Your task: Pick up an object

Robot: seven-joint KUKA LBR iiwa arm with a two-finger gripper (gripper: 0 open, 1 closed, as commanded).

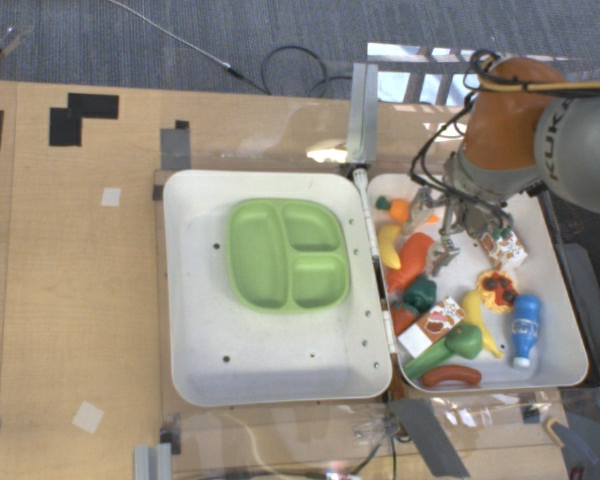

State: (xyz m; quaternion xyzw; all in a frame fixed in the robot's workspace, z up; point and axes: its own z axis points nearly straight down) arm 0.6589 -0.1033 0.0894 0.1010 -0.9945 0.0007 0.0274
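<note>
My gripper (464, 240) hangs over the upper middle of the right bin (570, 353), under the orange wrist band. Its fingers (444, 251) look spread apart and open, with nothing between them. Just left of them lies an orange carrot (412, 254), with a yellow piece (388, 246) beside it. A white and red packet (506, 249) lies just right of the gripper. Lower down are a dark green pepper (418, 293), a blue bottle (525, 330), a green vegetable (452, 346) and a red sausage (450, 376).
The left bin (200, 348) holds a green divided plate (286, 254). A metal divider (373, 258) separates the two bins. More toy foods crowd the right bin, among them a yellow banana (477, 318) and a round red and yellow piece (498, 288). Cables hang by the wrist.
</note>
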